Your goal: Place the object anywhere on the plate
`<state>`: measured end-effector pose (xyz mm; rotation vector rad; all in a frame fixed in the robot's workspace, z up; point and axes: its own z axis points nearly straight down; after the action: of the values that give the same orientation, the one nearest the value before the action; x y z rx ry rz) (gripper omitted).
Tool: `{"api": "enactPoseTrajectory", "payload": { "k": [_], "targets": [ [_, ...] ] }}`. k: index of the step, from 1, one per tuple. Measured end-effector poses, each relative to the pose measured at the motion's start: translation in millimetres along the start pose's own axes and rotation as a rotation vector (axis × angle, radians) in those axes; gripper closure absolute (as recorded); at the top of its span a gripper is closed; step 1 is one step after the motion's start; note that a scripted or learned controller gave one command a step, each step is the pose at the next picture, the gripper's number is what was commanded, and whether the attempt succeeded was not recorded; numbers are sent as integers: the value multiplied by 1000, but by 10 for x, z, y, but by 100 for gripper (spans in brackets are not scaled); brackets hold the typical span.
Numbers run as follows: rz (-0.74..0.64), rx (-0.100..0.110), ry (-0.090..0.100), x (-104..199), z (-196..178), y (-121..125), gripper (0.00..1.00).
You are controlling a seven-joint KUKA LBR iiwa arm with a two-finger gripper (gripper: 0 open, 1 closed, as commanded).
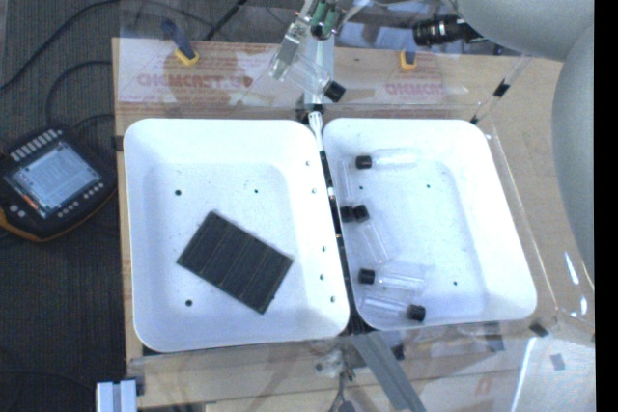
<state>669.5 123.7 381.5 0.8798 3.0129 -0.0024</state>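
The left bin [154, 207] holds a flat, dark, ribbed rectangular plate [235, 261], lying askew on the smooth white plastic. The right bin [483, 207] holds several clear tubes with black caps: one near the top [384, 160], one by the inner wall [355, 213], two near the front [391, 280]. The gripper [307, 63] hangs above the bins' far edge, closed on another clear tube [311, 65] whose black cap points down.

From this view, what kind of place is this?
Probably a robotics lab test cell: two white bins on a bench, clear capped vials in the right one, and a teach pendant on the floor.
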Motion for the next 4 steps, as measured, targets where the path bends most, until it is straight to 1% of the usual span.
{"api": "enactPoseTrajectory", "payload": {
  "k": [1, 2, 3, 4],
  "targets": [
    [-210, -2, 1, 370, -523, 444, 100],
    [-367, -2, 1, 672, -519, 857, 100],
    [-647, -2, 2, 959, -526, 688, 100],
    [34, -1, 2, 583, -516, 917, 100]
  ]
}}
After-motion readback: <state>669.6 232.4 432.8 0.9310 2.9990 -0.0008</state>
